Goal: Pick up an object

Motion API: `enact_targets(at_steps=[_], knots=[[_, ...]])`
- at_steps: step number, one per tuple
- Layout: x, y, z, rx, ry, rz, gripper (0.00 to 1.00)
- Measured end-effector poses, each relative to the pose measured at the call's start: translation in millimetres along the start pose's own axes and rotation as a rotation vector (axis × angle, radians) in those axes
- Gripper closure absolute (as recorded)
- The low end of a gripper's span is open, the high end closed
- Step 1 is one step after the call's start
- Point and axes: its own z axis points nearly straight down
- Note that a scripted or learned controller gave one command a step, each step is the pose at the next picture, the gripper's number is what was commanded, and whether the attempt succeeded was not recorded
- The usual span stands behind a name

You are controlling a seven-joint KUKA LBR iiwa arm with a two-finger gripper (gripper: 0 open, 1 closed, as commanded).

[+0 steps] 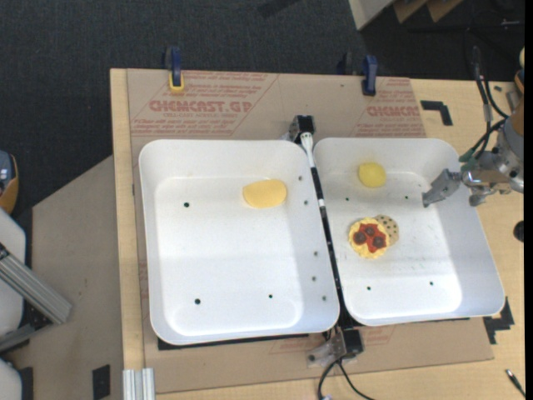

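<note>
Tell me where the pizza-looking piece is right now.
In the camera view the pizza piece lies in the right bin, left of its middle near the divider, just below the small yellow ball.

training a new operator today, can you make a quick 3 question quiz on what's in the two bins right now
1. True or false: the flat pale yellow oval piece lies in the left white bin.
2. Which bin holds more objects? A) left B) right C) equal
3. Fill in: the round pizza-like toy with red toppings lies nearer the ______ edge of the right white bin than the small round yellow ball-like object does.

Key
1. True. It is the one object there.
2. B. The right bin holds the yellow ball and the pizza toy, with the grey gripper reaching in over its right side.
3. Front, that is, lower in the camera view.
</note>
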Motion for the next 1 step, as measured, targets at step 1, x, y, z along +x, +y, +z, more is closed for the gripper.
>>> enact_targets(at_steps=[1], knots=[[78.8, -71.6, 124.0, 0.017, 0.009, -0.002, 0.0]])
